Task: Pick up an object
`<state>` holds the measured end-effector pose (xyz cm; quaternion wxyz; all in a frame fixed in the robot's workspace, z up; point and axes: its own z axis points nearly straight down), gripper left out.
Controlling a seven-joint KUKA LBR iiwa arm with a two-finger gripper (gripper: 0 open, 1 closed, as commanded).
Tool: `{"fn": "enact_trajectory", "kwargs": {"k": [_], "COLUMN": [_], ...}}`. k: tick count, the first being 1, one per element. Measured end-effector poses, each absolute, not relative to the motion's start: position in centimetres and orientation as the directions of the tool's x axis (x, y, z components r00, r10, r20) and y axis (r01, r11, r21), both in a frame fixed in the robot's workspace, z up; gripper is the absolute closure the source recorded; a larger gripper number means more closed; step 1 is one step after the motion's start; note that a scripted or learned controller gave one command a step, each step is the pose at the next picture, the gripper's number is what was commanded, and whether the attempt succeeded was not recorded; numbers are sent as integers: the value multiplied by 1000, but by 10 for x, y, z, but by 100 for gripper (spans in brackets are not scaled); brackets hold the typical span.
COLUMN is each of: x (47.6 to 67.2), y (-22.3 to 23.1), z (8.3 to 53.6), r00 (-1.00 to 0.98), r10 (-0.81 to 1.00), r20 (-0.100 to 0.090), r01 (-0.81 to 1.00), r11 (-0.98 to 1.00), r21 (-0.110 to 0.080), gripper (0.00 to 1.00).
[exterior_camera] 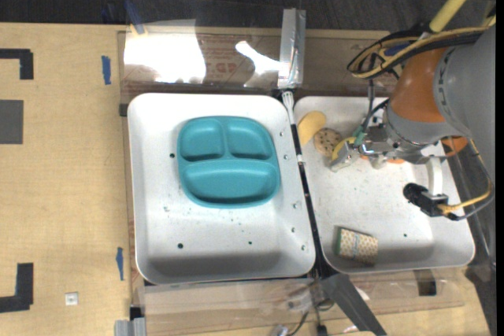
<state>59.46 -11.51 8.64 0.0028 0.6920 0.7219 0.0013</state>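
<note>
In the right bin (pixel 394 248), a yellow rounded object (pixel 312 123) lies at the far left corner. A tan speckled piece (pixel 326 140) sits just in front of it. My gripper (pixel 345 155) is low over the bin, right beside that speckled piece, with the grey wrist and orange band (pixel 417 94) behind it to the right. I cannot see anything held in it. A small patterned paper cup (pixel 357 243) lies on its side near the bin's front edge.
The left bin (pixel 157 240) holds a teal divided plate (pixel 228 161). A black cable fitting (pixel 423 198) hangs over the right bin's right side. A clear plastic sheet (pixel 205 51) and a metal post (pixel 291 47) stand behind the bins.
</note>
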Motion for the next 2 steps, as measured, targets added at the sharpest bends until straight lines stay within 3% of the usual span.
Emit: {"fn": "enact_trajectory", "kwargs": {"k": [1,2], "x": [594,654], "y": [-115,-98], "z": [86,85], "r00": [-42,-67], "r10": [999,998], "r20": [-2,0], "r01": [999,998], "r11": [42,67], "r21": [5,-18], "gripper": [0,0]}}
